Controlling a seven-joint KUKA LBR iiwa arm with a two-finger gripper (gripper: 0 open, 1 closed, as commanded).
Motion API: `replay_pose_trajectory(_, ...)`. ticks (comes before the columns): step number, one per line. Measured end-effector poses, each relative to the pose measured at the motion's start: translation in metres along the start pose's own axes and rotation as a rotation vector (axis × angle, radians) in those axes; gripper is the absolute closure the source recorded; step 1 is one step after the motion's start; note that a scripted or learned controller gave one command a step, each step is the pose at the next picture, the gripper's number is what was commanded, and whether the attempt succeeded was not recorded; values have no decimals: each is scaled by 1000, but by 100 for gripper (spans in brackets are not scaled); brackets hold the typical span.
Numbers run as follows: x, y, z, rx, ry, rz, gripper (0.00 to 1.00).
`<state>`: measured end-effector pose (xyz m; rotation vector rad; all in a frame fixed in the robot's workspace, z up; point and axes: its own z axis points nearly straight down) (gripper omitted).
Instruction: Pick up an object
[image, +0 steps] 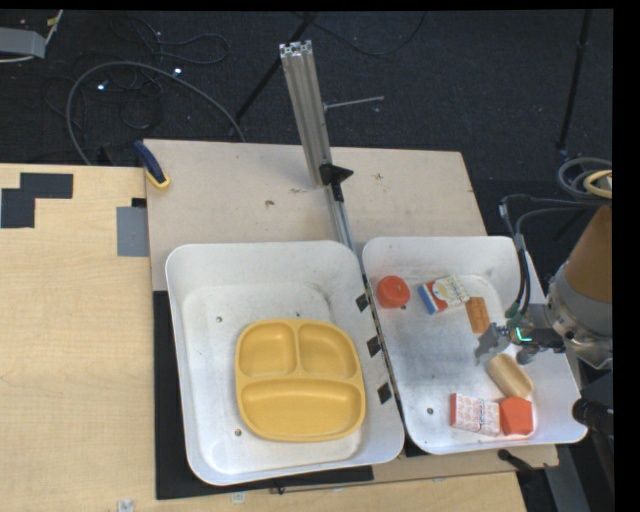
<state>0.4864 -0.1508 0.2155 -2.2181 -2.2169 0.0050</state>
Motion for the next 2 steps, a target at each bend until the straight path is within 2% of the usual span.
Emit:
replay_pose_trajectory(1, 0, 1, -1, -2, 0, 0, 0)
replay_pose_trajectory(2, 1, -8, 60, 3, 2, 0, 0)
